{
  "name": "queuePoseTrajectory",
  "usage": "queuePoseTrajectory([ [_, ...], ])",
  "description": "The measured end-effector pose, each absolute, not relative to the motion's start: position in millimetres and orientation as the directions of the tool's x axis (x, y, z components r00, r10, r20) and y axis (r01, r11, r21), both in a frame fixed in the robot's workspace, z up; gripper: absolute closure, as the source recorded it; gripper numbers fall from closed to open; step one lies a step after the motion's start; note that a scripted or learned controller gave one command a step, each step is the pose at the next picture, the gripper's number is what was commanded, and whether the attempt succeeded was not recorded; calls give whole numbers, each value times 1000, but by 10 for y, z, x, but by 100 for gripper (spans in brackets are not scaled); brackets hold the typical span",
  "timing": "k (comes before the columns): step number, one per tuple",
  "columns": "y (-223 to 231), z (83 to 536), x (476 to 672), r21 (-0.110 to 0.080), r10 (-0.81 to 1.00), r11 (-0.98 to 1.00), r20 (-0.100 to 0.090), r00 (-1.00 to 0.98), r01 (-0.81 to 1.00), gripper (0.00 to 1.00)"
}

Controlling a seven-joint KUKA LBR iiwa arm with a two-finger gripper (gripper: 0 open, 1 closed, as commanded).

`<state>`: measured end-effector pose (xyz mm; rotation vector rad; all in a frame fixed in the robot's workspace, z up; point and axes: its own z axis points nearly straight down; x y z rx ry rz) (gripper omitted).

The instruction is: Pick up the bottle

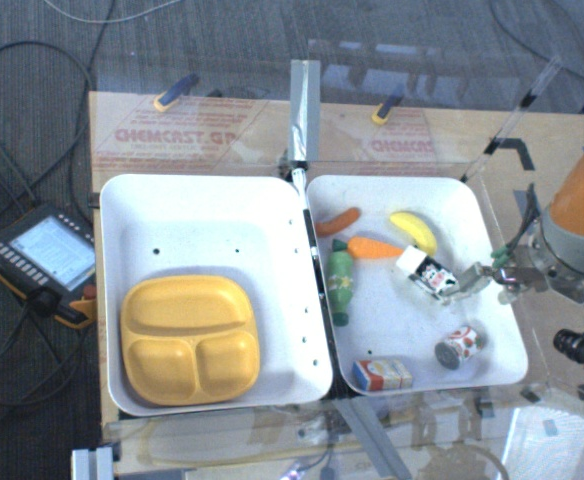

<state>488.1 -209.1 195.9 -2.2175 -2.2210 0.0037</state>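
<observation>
we see the arm [570, 230] coming in from the right edge of the view, its orange band showing at the far right above a grey wrist. our gripper [469, 281] stretches leftward from that wrist, low and close to level, with its metal tip at the leftmost end of the assembly. the wrist hardware behind it is a cluster of grey and dark parts with a small green spot, and we cannot tell how the tip is set.

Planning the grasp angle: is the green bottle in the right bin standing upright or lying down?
Lying down. The green bottle lies on its side along the right bin's left wall, beside the carrot.
</observation>
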Motion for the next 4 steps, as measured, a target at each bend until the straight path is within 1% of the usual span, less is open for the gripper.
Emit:
queuePoseTrajectory([
  [1,-1506,2531,4996,-2,1000,12,0,-12,1000,0],
  [2,-923,1286,4820,-7,1000,25,2,-25,1000,0],
  [3,-5,1827,5395,-4,1000,-2,-1,2,1000,0],
  [4,-960,1750,5043,-5,1000,30,-3,-30,1000,0],
])
